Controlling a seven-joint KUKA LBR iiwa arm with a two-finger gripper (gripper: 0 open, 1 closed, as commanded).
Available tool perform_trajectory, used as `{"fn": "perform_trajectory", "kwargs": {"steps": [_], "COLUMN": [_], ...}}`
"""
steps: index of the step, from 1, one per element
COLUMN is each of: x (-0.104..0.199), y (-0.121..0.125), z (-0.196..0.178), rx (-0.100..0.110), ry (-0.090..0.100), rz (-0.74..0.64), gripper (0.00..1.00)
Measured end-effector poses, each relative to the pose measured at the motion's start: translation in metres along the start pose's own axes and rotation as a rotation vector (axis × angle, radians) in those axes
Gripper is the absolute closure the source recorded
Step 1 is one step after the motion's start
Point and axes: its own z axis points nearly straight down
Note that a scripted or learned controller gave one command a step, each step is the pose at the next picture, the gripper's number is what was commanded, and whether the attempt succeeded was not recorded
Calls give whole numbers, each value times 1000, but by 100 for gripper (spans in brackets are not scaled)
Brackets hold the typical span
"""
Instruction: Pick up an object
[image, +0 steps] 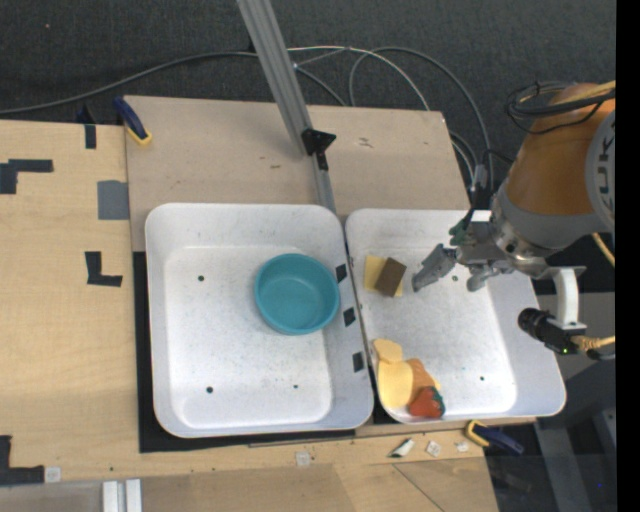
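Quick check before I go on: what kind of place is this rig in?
Probably a robotics lab bench: two shallow white plastic bins on a plywood benchtop, loose black cables behind, and a grey-and-orange robot arm.

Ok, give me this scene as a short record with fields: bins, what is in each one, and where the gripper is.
left bin: teal bowl
right bin: brown and yellow block near the divider; yellow and red item in the near corner
gripper: over the right bin, jaws spread, nothing between them
arm: reaches in from the right
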Motion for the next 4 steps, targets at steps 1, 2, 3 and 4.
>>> {"fn": "perform_trajectory", "kwargs": {"steps": [1, 2, 3, 4], "x": [0, -2, -1, -1], "y": [0, 5, -6, -6], "z": [0, 46, 97, 149], "rx": [0, 4, 6, 0], "ry": [0, 0, 0, -1], "rz": [0, 1, 1, 1], "gripper": [0, 0, 0, 0]}}
